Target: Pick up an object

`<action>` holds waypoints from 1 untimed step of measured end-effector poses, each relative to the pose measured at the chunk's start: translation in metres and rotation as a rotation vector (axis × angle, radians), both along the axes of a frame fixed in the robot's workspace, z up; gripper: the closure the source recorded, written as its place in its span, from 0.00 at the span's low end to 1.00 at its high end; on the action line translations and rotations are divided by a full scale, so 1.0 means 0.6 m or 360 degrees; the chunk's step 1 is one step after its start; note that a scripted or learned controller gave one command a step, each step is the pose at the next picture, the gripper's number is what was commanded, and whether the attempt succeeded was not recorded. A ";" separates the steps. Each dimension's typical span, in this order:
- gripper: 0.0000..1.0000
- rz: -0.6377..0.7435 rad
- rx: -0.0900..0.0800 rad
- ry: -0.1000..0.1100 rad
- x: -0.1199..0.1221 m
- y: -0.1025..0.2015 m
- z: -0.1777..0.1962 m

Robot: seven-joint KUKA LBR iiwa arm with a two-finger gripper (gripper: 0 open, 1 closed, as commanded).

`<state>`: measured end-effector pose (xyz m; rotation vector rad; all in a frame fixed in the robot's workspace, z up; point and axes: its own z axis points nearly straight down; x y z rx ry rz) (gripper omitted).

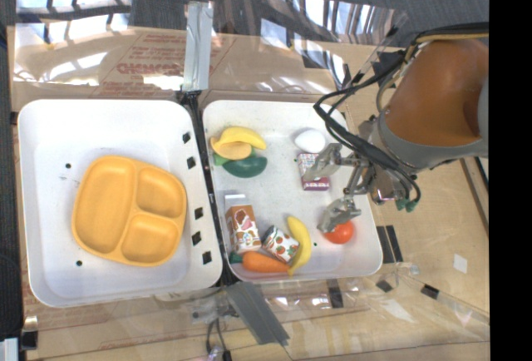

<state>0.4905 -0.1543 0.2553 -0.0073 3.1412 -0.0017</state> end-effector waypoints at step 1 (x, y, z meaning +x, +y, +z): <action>0.00 -0.0230 0.0005 0.0011 0.071 -0.010 -0.261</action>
